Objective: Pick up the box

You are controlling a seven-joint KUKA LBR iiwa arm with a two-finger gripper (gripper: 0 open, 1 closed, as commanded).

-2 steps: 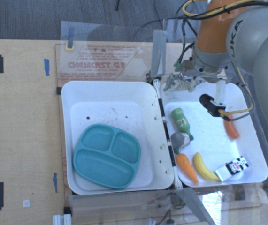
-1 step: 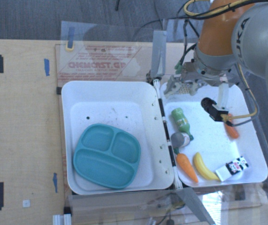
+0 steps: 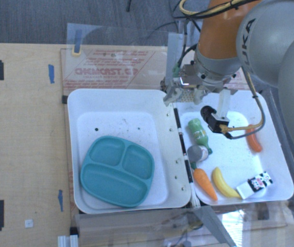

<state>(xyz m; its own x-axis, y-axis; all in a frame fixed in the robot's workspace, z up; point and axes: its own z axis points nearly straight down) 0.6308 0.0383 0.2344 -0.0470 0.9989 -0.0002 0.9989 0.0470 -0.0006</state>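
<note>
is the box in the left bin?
No, the box lies in the right bin's near corner, beside the banana.

Bright, even overhead light; slight blur.

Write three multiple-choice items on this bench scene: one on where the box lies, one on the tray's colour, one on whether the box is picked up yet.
1. Where is the box?
A. near corner of the right bin
B. on the tray
C. outside both bins

2. What colour is the divided tray in the left bin?
A. red
B. teal
C. yellow

3. What is the state of the box?
A. lifted above the bin
B. lying on the bin floor, apart from the gripper
C. resting on the banana

Key:
1 A, it lies beside the banana at the bin's near right corner.
2 B, the tray is plainly teal.
3 B, the gripper is at the bin's far edge.
</note>
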